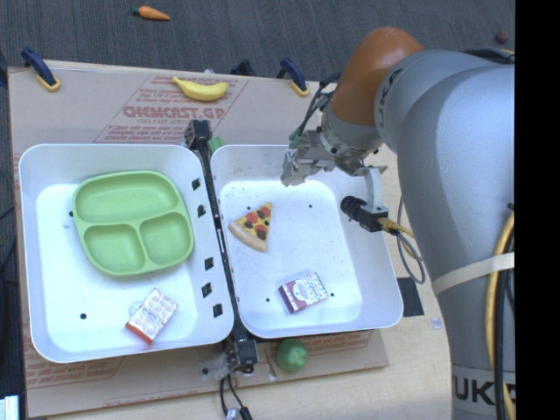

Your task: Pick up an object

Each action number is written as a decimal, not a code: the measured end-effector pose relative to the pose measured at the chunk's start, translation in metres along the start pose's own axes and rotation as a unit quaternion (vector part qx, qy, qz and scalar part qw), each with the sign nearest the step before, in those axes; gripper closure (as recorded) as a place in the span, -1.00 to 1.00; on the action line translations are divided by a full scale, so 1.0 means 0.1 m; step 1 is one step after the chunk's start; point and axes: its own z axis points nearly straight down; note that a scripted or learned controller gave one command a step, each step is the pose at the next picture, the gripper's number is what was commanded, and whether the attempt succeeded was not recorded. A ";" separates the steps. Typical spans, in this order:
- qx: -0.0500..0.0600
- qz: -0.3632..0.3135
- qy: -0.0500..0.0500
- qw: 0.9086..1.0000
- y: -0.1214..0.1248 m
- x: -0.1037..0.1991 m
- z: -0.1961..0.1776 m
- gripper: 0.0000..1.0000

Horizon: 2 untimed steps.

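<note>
**A:** Start from the far left and work toward the claw (302, 166). What's there?

**B:** Well to the claw's left, in the left bin (35, 234), lies a green divided plate (131, 221), and nearer the camera a small red-and-white packet (151, 314). Both sit well apart from the claw.

**A:** And in the right bin (372, 269)?

**B:** The pizza slice (253, 227) lies just below and a little left of the claw, the nearest thing to it. Farther toward the camera sits a small purple carton (303, 292), flat on the bin floor. The claw hangs over the bin's far edge and holds nothing.

**A:** Is it spread or pressed together?

**B:** I can't tell at this angle.

**A:** How would the slice handle?

**B:** My guess is a light toy, probably stiff plastic or foam, low and wedge-shaped. It could skid on the smooth white floor. I'd close across its narrower width near the crust end, where it looks thickest. The carton is boxier, likely light too, and taking it across its short sides looks easier.

**A:** And around the bins?

**B:** The bins rest on a cardboard sheet (149, 103) clamped to the desk, with a toy banana (201, 87) beyond and left of the claw and a green ball (292, 354) near the front edge. The floor is dark carpet, with a toy carrot (152, 12) lying far off to the upper left.
</note>
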 end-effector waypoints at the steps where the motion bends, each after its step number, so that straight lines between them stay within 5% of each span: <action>1: 0.000 0.000 0.000 1.000 0.00 0.00 0.00 -1.00; 2: -0.001 0.008 -0.001 1.000 0.00 0.09 -0.22 -1.00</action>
